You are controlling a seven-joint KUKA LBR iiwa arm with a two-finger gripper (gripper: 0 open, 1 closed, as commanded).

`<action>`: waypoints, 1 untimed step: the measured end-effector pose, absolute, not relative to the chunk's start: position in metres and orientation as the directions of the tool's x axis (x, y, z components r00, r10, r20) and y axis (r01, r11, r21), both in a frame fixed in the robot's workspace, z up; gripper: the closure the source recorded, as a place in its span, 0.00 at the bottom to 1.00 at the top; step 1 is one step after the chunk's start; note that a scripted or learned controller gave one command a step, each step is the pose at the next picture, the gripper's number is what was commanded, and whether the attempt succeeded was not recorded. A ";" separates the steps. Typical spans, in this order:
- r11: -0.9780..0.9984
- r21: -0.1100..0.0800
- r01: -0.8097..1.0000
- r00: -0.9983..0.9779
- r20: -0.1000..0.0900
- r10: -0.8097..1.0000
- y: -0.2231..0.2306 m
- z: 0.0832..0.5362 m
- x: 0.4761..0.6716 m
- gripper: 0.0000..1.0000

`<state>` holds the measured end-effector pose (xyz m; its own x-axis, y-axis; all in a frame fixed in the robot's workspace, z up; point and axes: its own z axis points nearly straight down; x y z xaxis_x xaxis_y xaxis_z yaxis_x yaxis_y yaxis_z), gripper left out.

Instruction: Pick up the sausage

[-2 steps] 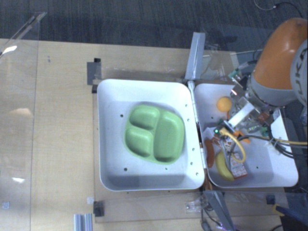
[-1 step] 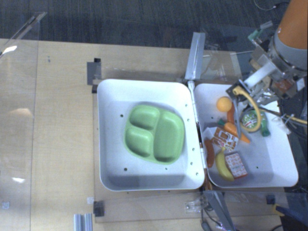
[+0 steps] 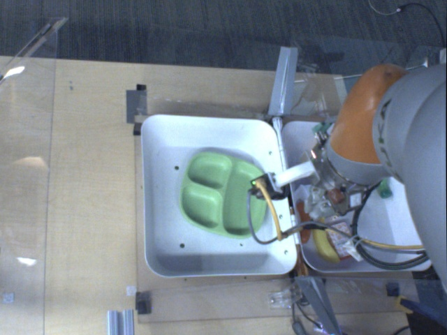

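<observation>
My gripper [image 3: 327, 199] hangs low over the left part of the right bin [image 3: 299, 139], under the grey wrist and its orange band [image 3: 363, 110]. A narrow reddish-brown piece [image 3: 301, 210] shows beside the gripper, against the bin's left wall; it may be the sausage, but most of it is hidden. I cannot tell whether anything is held, because the wrist and cables cover that spot.
A green divided plate [image 3: 222, 194] lies in the left bin [image 3: 164, 250]. In the right bin, a yellow item [image 3: 325, 246] sits near the front beside some crumpled packaging [image 3: 343, 241], and a teal piece [image 3: 385, 189] lies farther right. Looping cables [image 3: 269, 218] hang over the divider between the bins.
</observation>
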<state>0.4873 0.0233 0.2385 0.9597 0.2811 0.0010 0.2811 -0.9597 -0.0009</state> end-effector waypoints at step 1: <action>-0.960 -0.001 0.281 0.960 0.002 0.281 0.023 0.239 0.487 0.00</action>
<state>0.4874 0.0232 0.2389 0.9597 0.2809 0.0018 0.2809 -0.9597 -0.0008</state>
